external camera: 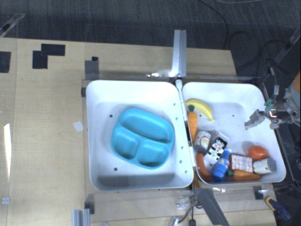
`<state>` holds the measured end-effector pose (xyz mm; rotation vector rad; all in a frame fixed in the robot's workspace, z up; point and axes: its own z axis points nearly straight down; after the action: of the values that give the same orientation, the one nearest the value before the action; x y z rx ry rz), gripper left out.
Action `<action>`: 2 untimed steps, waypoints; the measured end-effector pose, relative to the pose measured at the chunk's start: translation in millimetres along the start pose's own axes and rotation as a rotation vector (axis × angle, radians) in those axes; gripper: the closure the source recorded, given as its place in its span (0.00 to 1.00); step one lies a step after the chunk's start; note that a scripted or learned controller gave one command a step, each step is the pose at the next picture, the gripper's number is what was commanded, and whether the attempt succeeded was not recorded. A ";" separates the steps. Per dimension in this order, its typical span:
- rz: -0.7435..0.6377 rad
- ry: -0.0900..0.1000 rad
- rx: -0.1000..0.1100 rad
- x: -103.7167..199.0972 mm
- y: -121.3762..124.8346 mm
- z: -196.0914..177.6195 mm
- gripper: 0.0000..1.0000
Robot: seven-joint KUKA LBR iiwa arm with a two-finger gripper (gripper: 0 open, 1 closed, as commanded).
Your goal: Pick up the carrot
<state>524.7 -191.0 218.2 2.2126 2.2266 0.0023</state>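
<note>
carrot (192,122) lies along the left wall of the right bin (235,91), just below the banana (200,108), untouched; the pick-up appears not yet begun. left bin (96,126) holds a blue divided tray (142,137). arm (288,108) enters at the right edge, largely cut off. gripper (255,118) hangs over bare bin floor, well apart from the carrot, grasping nothing visible; whether it is released or clenched cannot be told. small toys crowd the bin's lower corner, some overlapping.
</note>
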 end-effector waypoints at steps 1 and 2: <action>0.087 0.000 -0.011 82.6 22.6 128.6 0.00; 0.065 -0.002 -0.008 94.6 98.9 129.7 0.00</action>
<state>623.3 -95.9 88.7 2.2794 2.1486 0.0089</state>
